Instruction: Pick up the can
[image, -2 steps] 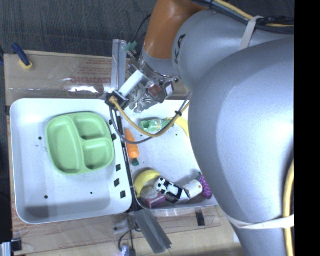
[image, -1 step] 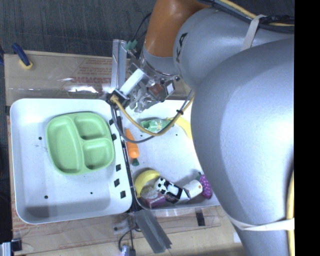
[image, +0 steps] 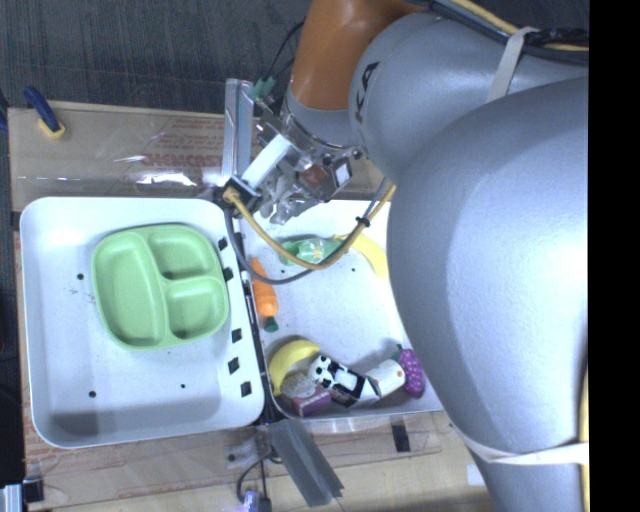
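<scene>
Bulky grey arm, orange wrist band, yellow cable, metal pincer.

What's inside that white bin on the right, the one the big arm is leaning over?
The right bin holds a carrot, something green, a yellow piece, a black-and-white toy and a purple thing. The arm covers its far side, so more may lie there.

A pale green divided plate lay in the white left bin; right of it, an orange carrot and a black-and-white cow toy.
</scene>
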